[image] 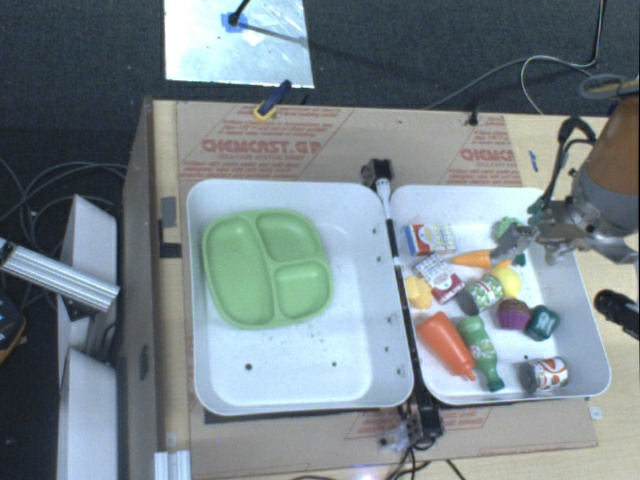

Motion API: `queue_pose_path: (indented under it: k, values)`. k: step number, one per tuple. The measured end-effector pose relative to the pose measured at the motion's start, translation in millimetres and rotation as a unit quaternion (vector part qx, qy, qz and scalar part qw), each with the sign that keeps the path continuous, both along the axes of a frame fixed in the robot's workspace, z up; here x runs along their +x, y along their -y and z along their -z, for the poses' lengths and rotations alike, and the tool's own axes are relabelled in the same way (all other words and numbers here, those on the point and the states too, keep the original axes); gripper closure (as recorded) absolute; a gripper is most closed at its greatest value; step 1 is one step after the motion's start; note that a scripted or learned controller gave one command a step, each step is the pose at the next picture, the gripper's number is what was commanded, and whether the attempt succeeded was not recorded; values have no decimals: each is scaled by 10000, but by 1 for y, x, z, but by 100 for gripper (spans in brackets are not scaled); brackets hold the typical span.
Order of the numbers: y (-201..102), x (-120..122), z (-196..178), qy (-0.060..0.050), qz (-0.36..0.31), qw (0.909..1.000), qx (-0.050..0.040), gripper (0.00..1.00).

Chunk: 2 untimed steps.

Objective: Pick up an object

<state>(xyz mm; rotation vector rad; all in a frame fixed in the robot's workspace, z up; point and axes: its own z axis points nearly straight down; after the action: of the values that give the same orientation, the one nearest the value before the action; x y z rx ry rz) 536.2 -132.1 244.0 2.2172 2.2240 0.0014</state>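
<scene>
From my remote station, the toy groceries crowd the right-hand bin (590, 353): a smooth orange carrot (473, 259) tapering to a point, a glossy orange bottle (446, 342) beside a green bottle (483, 348), a small tin (486, 292) with a green label, a purple round piece (513, 314), a dark green cup-like piece (542, 322), a red-and-white can (544, 373) lying near the bin's front right corner, and a flat packet (429, 238) printed in red and blue whose words I cannot read. The pincer (516, 240) hangs over the bin's far right part, just beside the carrot's thick end and a leafy green piece (505, 228); whether its fingers are spread or closed, I cannot tell. The grey arm (610, 198) reaches in low from the desk's right edge, wrist turned toward the bin's middle. In the left-hand bin (230, 388) lies a matte pale-green divided plate (266, 268) with three compartments. The cardboard (330, 140) lining the desk's far edge reads "CHEMCAST GP" in red.
</scene>
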Motion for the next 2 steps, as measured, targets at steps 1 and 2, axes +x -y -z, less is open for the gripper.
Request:
queue_pose_path:
  k: [1,2]
  values:
    - [-8,3,105,-16,9,10000,4,0]
    - [-5,-12,160,-2,9,10000,1,0]
